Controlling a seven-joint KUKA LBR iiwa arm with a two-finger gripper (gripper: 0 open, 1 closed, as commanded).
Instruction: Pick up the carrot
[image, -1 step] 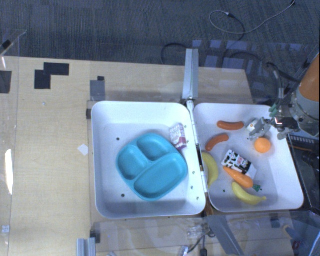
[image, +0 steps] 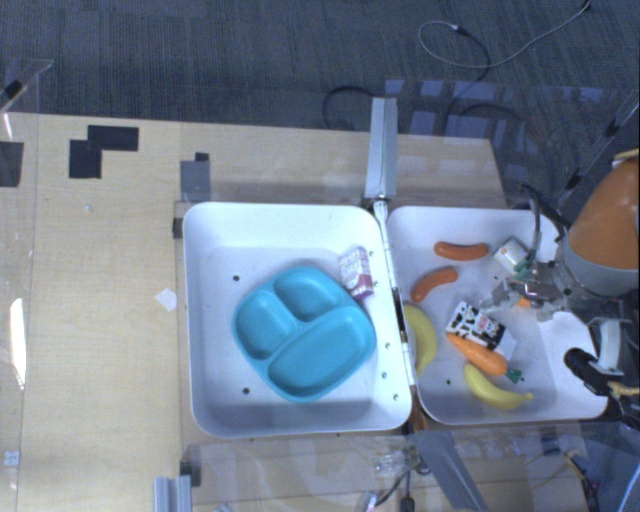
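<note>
The orange carrot with a green stem end (image: 483, 356) lies slantwise in the right shallow white bin (image: 560, 400), touching a small black-and-white patterned packet (image: 476, 323) and just above a yellow banana (image: 494, 388). 2 orange-red sausages (image: 461, 250) lie farther up, and another yellow banana (image: 421, 337) hugs the left wall. The tool (image: 520, 290) hovers near the carrot's upper right; whether it is wide or narrow cannot be told. A blue 3-compartment plastic plate (image: 305, 332) sits in the left white bin (image: 215, 400).
</note>
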